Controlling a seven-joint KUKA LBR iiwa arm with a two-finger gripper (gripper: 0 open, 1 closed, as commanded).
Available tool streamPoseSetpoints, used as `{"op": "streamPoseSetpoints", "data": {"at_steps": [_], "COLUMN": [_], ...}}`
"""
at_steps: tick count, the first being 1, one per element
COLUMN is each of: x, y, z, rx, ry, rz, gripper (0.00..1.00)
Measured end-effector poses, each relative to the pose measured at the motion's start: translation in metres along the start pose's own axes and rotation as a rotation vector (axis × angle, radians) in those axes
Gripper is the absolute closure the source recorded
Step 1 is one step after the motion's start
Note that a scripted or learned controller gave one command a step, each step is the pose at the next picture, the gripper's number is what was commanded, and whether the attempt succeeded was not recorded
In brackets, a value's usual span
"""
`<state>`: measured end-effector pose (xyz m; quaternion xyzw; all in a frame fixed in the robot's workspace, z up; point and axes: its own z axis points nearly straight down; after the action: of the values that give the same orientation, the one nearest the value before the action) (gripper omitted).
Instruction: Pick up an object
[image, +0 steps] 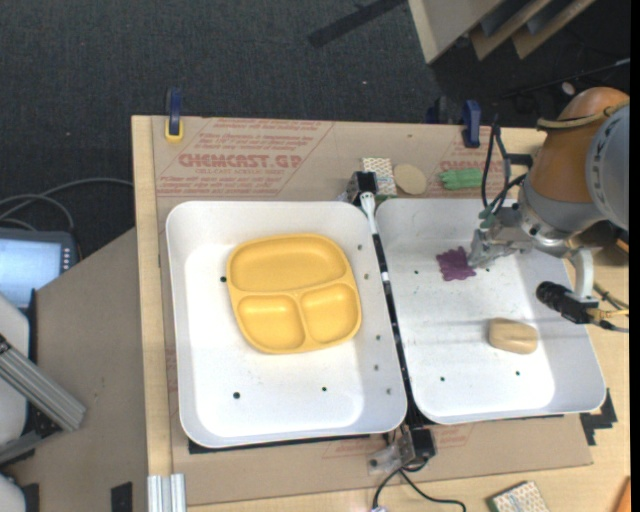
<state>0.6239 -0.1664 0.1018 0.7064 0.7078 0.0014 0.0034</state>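
Note:
A small purple object (455, 264) lies in the right bin (450, 385), near its upper middle. My gripper (482, 248) is low over the bin, just to the right of the purple object and close against its edge. A tan, rounded block (513, 336) rests further toward the front right of the same bin. The left bin (200, 380) holds a yellow divided tray (293, 291) with three compartments.
On the bench behind the bins lie a tan round disc (410, 179), a green piece (461, 179) and a small patterned tag (376, 167). Blue clamps (175, 105) hold the board's back edge. The arm reaches in from the right over the right bin's far corner.

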Motion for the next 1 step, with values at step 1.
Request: {"op": "streamPoseSetpoints", "data": {"at_steps": [1], "x": [0.0001], "y": [-0.0004], "z": [0.0008], "rx": [0.002], "ry": [0.000], "rz": [0.000], "gripper": [0.00]}}
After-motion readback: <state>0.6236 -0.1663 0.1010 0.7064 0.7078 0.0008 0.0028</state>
